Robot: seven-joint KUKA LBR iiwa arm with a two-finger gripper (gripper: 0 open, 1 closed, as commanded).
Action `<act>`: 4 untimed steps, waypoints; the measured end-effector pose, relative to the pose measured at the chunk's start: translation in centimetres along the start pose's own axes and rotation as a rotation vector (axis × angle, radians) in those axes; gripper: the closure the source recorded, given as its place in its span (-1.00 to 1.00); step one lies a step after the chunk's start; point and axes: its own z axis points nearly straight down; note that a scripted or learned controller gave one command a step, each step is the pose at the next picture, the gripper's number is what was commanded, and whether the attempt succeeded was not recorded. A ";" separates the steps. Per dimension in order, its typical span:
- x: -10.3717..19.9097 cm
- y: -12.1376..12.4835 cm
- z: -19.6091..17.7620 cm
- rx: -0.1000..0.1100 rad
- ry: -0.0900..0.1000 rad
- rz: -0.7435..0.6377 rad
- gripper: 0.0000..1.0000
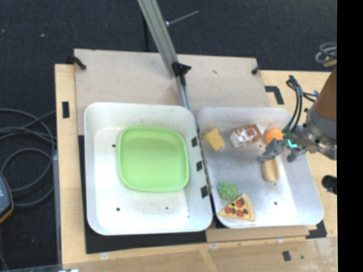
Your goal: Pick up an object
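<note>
Pincer (279, 152) low over right bin (295, 208), above hot dog (271, 170)

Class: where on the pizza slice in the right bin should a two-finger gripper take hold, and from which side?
Probably from straight above, closing across the narrower tip half of the pizza slice. It lies flat near the bin's front wall, with the broccoli close by its tip, so side approaches look crowded.

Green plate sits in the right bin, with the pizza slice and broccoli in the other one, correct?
Not quite. The camera view shows the green plate in the left bin. The pizza slice and broccoli lie in the other one, the right bin.
</note>
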 end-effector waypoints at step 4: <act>-0.8 -0.6 12.5 -0.007 -0.004 0.001 -1.00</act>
